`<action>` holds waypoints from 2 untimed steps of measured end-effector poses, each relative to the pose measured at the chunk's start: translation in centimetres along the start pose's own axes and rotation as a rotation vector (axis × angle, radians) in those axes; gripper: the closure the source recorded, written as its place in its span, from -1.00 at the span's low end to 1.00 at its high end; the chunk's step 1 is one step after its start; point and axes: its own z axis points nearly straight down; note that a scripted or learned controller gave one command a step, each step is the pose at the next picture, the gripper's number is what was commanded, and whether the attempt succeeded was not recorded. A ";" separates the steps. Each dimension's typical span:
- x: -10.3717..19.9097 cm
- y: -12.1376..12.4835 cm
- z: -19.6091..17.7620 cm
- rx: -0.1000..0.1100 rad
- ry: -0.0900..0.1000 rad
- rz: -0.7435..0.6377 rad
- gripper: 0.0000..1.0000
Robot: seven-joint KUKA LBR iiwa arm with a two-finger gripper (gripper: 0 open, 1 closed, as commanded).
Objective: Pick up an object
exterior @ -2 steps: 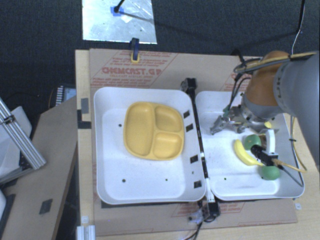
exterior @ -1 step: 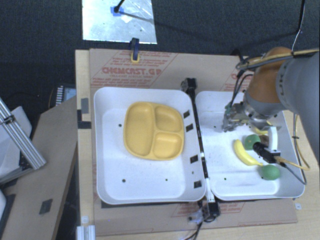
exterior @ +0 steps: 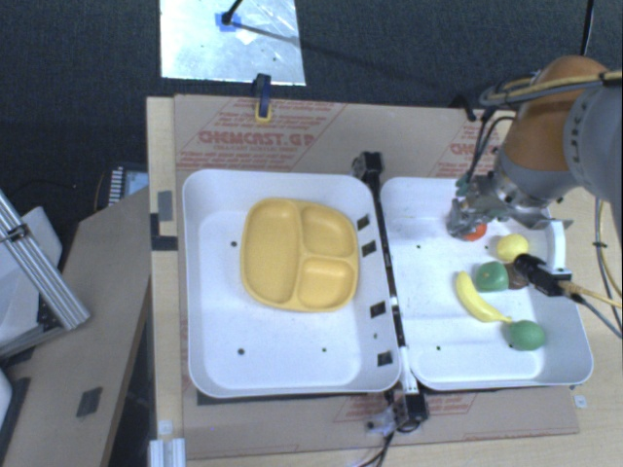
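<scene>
The grey hand (exterior: 468,217) sits low in the right white bin (exterior: 428,358), at its 12 o'clock, over a small orange-red object (exterior: 474,230); whether it grips cannot be told. At the hand's 5 o'clock lie a yellow plastic banana (exterior: 478,300), a round yellow fruit (exterior: 512,248) and two green fruits (exterior: 527,335). The left bin (exterior: 209,358) holds a yellow divided plate (exterior: 297,253).

Red "CHEMCAST GP" lettering printed on the brown protective sheet (exterior: 292,129) beneath the bins, repeated near its right side but partly hidden there, further red print along its lower edge too small to read
</scene>
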 end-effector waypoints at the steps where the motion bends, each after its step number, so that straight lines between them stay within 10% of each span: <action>1: 0.8 0.1 -4.7 0.000 0.000 -0.002 1.00; 2: 0.7 0.3 -9.2 0.000 0.000 -0.003 1.00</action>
